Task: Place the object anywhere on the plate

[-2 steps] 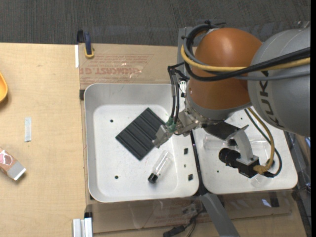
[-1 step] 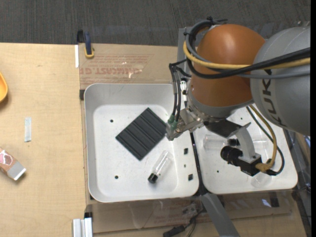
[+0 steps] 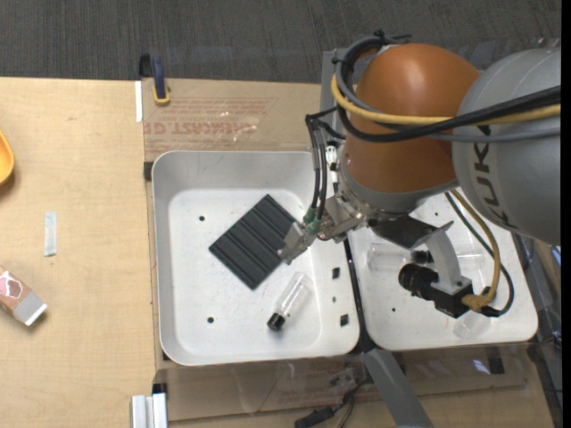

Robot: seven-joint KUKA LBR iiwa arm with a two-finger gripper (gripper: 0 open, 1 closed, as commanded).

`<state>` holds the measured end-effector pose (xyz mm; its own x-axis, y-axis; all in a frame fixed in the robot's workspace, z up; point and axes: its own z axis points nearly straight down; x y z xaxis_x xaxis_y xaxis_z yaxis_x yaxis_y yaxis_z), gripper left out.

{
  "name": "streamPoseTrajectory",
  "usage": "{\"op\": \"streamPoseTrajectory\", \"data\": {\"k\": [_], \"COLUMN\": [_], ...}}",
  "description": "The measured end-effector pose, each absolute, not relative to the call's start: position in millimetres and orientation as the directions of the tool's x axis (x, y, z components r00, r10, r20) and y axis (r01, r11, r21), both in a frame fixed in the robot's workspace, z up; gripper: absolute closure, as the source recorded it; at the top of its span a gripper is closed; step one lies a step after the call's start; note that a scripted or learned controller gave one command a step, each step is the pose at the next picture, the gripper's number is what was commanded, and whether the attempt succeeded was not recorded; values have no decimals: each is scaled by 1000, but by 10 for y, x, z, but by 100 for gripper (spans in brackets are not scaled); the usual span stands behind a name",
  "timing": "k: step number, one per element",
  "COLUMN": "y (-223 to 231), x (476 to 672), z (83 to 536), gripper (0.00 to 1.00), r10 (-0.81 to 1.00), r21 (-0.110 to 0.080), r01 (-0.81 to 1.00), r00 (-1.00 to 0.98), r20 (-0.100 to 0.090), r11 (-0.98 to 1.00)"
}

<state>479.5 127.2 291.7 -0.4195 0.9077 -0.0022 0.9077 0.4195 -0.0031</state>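
In the left bin (image 3: 178, 328) lies a black ribbed square plate (image 3: 250, 239), turned like a diamond. A clear vial with a black cap (image 3: 285, 301) rests on the bin floor just below and to the right of the plate, apart from it. My gripper (image 3: 297, 239) hangs at the plate's right corner, above the vial, with nothing visibly in it. The grey arm with its orange band (image 3: 410, 114) reaches in from the right and hides much of the right bin.
The right bin (image 3: 500, 328) holds a faint clear item (image 3: 384, 259) under the arm's black cabled fitting (image 3: 434, 288). On the wooden bench at left lie a small grey strip (image 3: 50, 234), a red-and-white packet (image 3: 20, 297) and an orange object (image 3: 4, 163).
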Motion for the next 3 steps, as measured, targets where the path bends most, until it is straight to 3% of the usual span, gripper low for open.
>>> {"op": "streamPoseTrajectory", "data": {"k": [1, 2, 3], "y": [1257, 1258, 1243], "x": [4804, 4804, 4813], "z": [2995, 2995, 3073], "gripper": [100, 0, 100], "r10": [909, 909, 910], "r21": [-6, -6, -9], "r01": [909, 909, 910], "r00": [-416, -416, -414], "r20": [-3, -3, -4], "r11": [416, 416, 414]}}
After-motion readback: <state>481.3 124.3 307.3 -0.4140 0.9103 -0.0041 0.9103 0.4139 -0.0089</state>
